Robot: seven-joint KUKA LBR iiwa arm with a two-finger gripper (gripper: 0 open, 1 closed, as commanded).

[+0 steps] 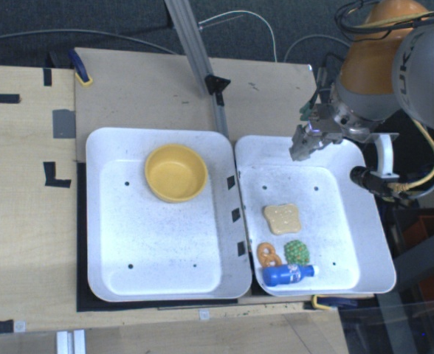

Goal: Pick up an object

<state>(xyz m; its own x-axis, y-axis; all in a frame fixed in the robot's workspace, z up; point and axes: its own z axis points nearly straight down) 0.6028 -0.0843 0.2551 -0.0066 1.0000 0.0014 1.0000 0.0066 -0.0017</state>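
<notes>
Grey two-finger gripper [304, 147] hangs over the far rim of the right-hand shallow white plastic bin [350, 220]; whether it is wide or narrow cannot be told from this angle, and nothing shows in its grasp.

Left to right, placed from that bin:
- Round yellow plastic bowl [176, 172] sits in the neighbouring left white bin [121, 249], far half.
- Brown twisted pretzel [269, 254], near-left part of the right bin.
- Blue plastic bottle [288, 273] lying on its side against the near wall.
- Pale tan toast slice [282, 217], mid-bin, nearest the gripper yet well apart from it.
- Green bumpy lump [297, 251], just beside the pretzel.
</notes>
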